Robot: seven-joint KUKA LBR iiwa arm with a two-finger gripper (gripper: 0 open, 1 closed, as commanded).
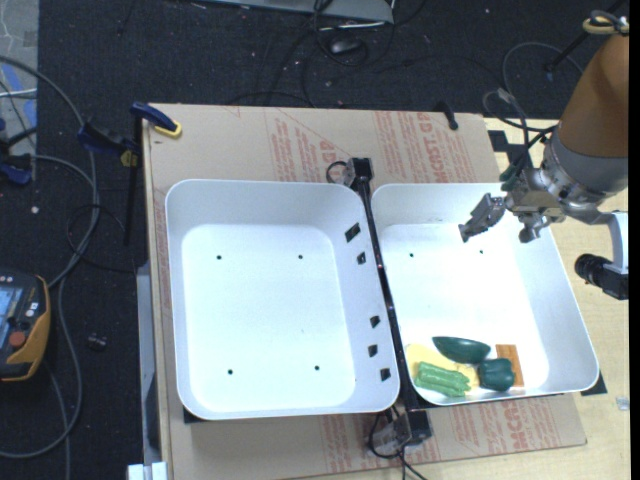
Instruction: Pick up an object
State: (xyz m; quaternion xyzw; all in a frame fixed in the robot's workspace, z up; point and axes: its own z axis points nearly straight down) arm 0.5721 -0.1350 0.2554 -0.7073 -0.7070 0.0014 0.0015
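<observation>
While the two-finger gripper [503, 218] hovers with fingers spread and nothing between them over the right white bin [565, 298], the ridged light-green plastic object [441, 378] lies toward the bin's near corner, long axis roughly left-right.

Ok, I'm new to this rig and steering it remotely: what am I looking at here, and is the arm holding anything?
One fixed camera looks down at a slant on a bench with two shallow white bins. The left bin sits beside the right bin. A grey and orange robot arm reaches in from the right; its gripper hangs over the right bin's far half with nothing between its fingers. The objects lie bunched in that bin's near corner: a dark green bowl-like piece, a light green ridged piece, a teal piece and an orange block.
</observation>
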